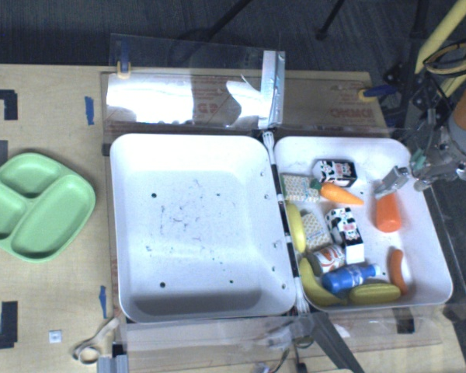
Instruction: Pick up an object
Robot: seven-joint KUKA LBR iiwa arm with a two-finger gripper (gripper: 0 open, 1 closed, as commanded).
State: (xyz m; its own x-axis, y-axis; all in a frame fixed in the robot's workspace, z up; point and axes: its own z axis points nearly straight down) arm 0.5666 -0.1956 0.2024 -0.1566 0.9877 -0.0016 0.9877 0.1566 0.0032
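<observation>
The hand hangs over the right bin, near its upper right corner; its grip cannot be told. Just below it lies an orange cup, beside a carrot.

Bright overhead light — glare on the clear panel; slightly soft focus.

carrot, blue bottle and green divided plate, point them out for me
carrot (343, 195), camera view, middle of its orange body
blue bottle (349, 277), camera view, middle of its blue side
green divided plate (36, 205), camera view, ridge between its compartments
</observation>
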